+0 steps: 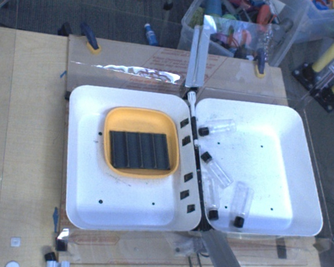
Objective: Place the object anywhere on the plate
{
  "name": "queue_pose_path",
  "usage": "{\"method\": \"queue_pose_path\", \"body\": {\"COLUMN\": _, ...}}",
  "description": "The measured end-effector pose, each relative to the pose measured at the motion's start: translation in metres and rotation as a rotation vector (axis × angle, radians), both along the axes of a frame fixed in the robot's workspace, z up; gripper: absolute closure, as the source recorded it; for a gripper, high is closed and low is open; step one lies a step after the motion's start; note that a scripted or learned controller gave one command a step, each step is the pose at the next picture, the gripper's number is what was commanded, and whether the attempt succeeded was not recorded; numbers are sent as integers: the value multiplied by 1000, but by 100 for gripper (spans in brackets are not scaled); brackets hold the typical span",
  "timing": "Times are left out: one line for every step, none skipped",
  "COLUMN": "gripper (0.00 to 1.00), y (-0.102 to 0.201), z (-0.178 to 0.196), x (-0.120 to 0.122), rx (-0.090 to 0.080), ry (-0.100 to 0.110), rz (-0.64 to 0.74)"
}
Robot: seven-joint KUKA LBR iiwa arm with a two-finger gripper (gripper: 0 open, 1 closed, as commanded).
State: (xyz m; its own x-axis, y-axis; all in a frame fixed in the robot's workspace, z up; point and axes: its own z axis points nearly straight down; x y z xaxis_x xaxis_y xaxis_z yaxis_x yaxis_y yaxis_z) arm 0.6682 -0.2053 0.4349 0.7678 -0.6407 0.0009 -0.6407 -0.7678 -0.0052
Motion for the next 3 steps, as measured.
{"method": "queue_pose_path", "body": {"gripper": 100, "y": -12, "z": -1, "x": 0, "rx": -1, "ry": 0, "rz": 402}}
{"method": "queue_pose_path", "body": {"gripper": 100, "y": -13, "z": -1, "x": 0, "rx": 0, "ry": 0, "rz": 501}}
{"method": "queue_pose_path", "body": {"gripper": 100, "y": -13, "z": -3, "x": 0, "rx": -1, "ry": -1, "rz": 501}}
